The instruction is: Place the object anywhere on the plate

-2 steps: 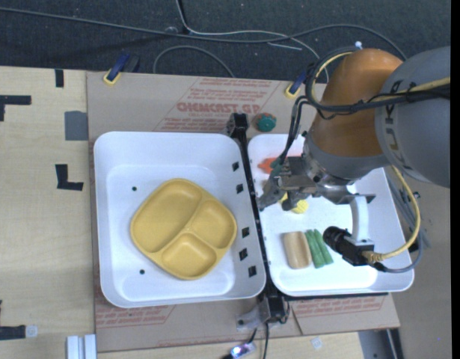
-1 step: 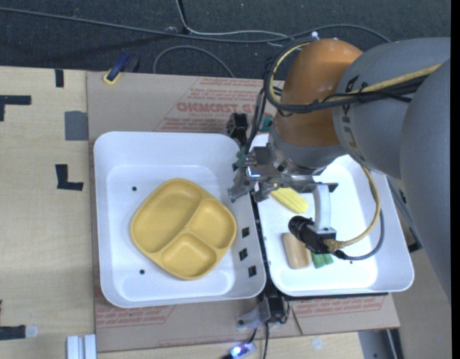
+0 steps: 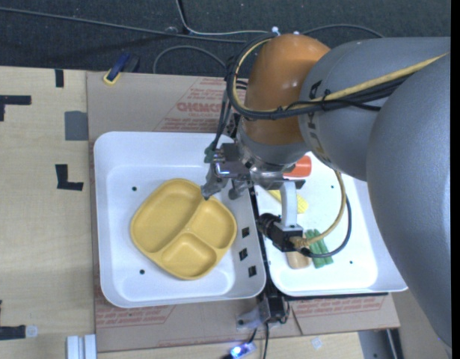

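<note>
My gripper (image 3: pixel 218 176) hangs over the left bin (image 3: pixel 110 200), at the upper right rim of the yellow three-part plate (image 3: pixel 181 226) that lies in the middle of that bin. Whether the gripper is open or closed, or carrying anything, I cannot tell from up here. The loose things lie in the right bin (image 3: pixel 364 264), apart from the plate: an orange-red piece (image 3: pixel 301 167) at my wrist's edge; a yellow scrap (image 3: pixel 301 201) just below it; a tan piece (image 3: pixel 297 260) nearer the front.

Plate (image 3: pixel 183 229) in left bin (image 3: pixel 114 200), perhaps three small items (image 3: pixel 298 260) in right bin (image 3: pixel 360 271)
</note>
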`<move>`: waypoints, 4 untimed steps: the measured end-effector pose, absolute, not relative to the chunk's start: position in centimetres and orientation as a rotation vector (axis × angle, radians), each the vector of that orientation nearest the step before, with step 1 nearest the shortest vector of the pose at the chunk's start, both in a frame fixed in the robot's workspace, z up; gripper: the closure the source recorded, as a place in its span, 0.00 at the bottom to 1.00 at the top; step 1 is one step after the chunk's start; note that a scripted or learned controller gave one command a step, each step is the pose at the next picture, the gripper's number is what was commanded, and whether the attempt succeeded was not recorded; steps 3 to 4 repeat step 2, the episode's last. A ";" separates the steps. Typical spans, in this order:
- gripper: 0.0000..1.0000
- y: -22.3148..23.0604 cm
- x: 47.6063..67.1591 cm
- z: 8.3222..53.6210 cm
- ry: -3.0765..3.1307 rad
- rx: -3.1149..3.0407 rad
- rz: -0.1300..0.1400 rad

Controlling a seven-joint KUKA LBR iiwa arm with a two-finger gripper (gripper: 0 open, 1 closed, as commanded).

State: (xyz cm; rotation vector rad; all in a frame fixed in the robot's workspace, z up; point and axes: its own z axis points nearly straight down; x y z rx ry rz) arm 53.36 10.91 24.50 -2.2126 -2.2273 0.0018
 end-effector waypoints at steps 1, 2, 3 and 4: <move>1.00 15.2 54.4 22.2 -2.225 -2.215 0.005; 0.00 15.1 54.4 22.3 -2.224 -2.218 0.004; 0.00 15.1 54.4 22.3 -2.224 -2.218 0.004; 0.00 15.1 54.4 22.3 -2.224 -2.218 0.004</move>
